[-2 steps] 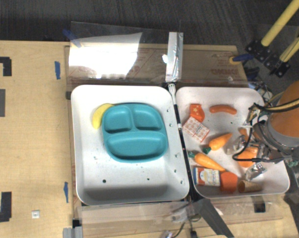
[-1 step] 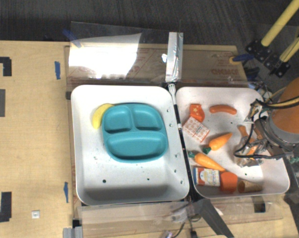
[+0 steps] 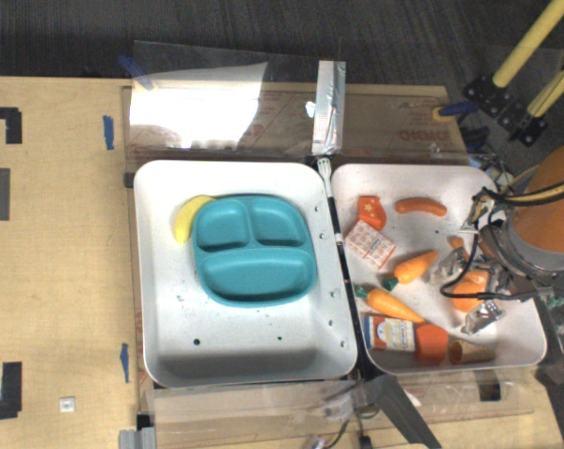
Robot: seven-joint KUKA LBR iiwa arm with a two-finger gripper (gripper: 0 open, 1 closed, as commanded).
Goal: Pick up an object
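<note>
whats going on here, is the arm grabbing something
The arm reaches in from the right, its pincer low in the right bin among toy food: two carrots, a sausage, a bottle. A grasp cannot be made out. The left bin holds a teal tray with a banana beside it.

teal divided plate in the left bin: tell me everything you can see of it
The teal plate looks like smooth moulded plastic, a rounded rectangle with three compartments: two small ones at the far side, one wide one nearer the camera. It lies flat, right side up, in the left bin. A yellow banana-like piece pokes out at its far-left corner.
</note>
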